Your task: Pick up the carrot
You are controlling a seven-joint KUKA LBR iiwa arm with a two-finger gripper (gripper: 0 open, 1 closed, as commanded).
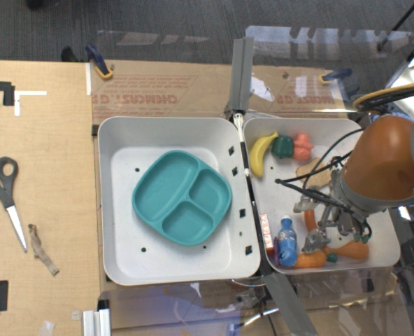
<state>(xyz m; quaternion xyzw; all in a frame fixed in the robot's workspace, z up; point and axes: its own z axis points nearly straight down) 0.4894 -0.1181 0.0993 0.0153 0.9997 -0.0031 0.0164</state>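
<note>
Carrot [350, 251]: orange, tapered, lying near the front right corner of the right bin [263, 128], roughly level with the bin's front wall; its left part is partly screened by the gripper hardware.
Gripper [326, 231]: down inside the right bin, just above and left of the carrot, close to it; whether it touches the carrot cannot be told, and whether it is apart or together cannot be told, since the wrist, cables and brackets crowd that spot.
Arm [383, 161]: orange band and grey body over the bin's right side, black cables [312, 177] running left from it.

Other contents, right bin:
- second orange piece [310, 260], at the front wall, left of the carrot
- small bottle with blue cap [286, 242], front left, beside a red-and-white packet [266, 232] along the left wall
- banana [259, 151], yellow, at the back left
- dark green item [283, 146], just right of the banana
- pink-orange item [303, 145], just right of the green one

Left bin [112, 208]: one teal divided plate [182, 197], three compartments, set near the middle.

Bench, left of the bins: scissors [4, 194] with grey handles; blue clamp [98, 61] at the cardboard's back edge
</note>
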